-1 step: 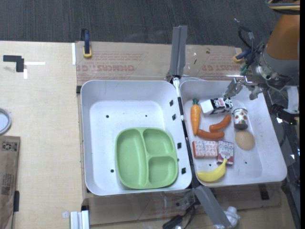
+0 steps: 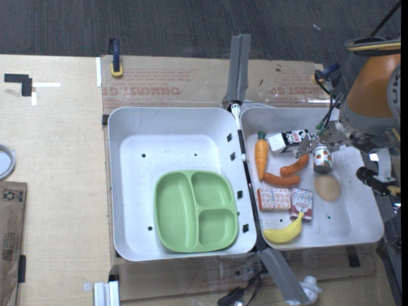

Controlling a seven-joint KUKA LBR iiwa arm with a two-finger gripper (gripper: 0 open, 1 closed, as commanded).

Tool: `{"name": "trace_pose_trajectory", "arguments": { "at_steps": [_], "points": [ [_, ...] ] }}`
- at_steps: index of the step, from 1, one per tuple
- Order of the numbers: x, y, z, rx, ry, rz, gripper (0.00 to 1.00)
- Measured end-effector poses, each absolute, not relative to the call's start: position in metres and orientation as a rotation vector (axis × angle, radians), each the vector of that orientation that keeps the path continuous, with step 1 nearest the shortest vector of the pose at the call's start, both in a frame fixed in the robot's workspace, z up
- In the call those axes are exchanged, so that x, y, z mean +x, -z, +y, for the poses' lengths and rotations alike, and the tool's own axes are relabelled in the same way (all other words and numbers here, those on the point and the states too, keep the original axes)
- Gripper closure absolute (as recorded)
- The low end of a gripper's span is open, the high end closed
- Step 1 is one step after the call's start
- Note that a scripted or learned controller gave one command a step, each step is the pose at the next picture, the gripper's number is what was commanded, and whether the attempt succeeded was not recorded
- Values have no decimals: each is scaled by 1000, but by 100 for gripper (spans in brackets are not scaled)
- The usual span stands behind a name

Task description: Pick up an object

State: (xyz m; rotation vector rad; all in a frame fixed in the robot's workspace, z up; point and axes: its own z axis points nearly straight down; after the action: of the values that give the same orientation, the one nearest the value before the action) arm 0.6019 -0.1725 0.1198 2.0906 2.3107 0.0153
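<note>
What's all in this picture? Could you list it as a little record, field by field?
left bin: holds a green divided plate
right bin: toy food
foods: carrot, two sausages, banana, egg-like ball, two small printed boxes, small can
arm: enters from the right, above the right bin
gripper: low near the can, holding nothing that I can see

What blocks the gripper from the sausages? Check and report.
Nothing visible does. The gripper hangs over the right bin, near a small can. The two sausages lie exposed just to its left, beside the carrot, with nothing on top of them.
</note>
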Motion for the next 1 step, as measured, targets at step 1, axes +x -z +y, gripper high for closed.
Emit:
{"name": "trace_pose_trajectory", "arguments": {
  "at_steps": [1],
  "points": [
    [598, -112, -184, 2151, -21, 2235, 0]
  ]
}}
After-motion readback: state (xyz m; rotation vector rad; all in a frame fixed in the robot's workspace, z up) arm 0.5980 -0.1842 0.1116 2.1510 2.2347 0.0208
